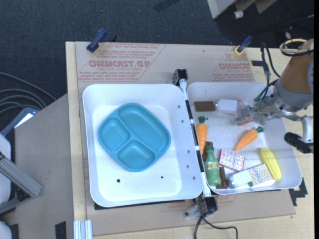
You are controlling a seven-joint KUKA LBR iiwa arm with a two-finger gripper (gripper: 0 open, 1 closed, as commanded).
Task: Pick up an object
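Observation:
The right bin (pixel 219 87) holds several items. A brown block (pixel 204 106) and a small white object (pixel 227 105) lie near its far wall. One orange carrot (pixel 201 136) rests against the left wall, and a second carrot (pixel 246 139) lies in the middle. A green bottle (pixel 213 166), a pink patterned box (pixel 232 160), a white tube (pixel 249 177) and a yellow corn cob (pixel 270 163) sit toward the front. My gripper (pixel 245 116) is low in the bin's far right part, just above the middle carrot and right of the white object.
The left bin (pixel 99 183) carries a blue divided plate (pixel 133 136). A hinge bar (pixel 192 128) runs between the two bins. The arm (pixel 296 83) comes in over the right bin's far right corner. Cables lie off the bench at left.

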